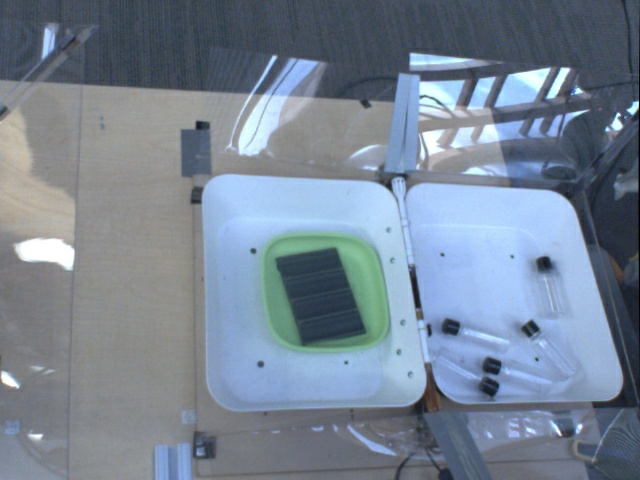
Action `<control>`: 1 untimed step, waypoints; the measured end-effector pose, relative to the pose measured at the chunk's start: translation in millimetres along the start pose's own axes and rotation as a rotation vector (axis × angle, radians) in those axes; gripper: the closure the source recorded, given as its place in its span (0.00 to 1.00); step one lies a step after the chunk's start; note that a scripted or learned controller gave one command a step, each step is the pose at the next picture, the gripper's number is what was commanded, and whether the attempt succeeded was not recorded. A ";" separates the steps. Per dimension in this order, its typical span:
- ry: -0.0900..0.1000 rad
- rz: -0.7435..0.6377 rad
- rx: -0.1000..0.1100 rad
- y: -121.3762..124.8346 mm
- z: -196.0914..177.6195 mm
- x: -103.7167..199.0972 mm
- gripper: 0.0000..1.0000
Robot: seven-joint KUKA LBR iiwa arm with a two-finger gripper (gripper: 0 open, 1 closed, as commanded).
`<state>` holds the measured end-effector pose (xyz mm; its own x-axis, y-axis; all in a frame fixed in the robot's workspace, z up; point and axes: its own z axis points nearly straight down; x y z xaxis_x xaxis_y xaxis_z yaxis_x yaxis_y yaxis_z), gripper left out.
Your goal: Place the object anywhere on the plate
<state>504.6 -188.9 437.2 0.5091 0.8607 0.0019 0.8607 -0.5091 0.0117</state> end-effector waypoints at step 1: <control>-0.001 0.098 0.006 -8.6 50.1 -14.4 0.00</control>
<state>490.4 -197.1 387.0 0.5910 0.8067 0.0019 0.8066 -0.5910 0.0055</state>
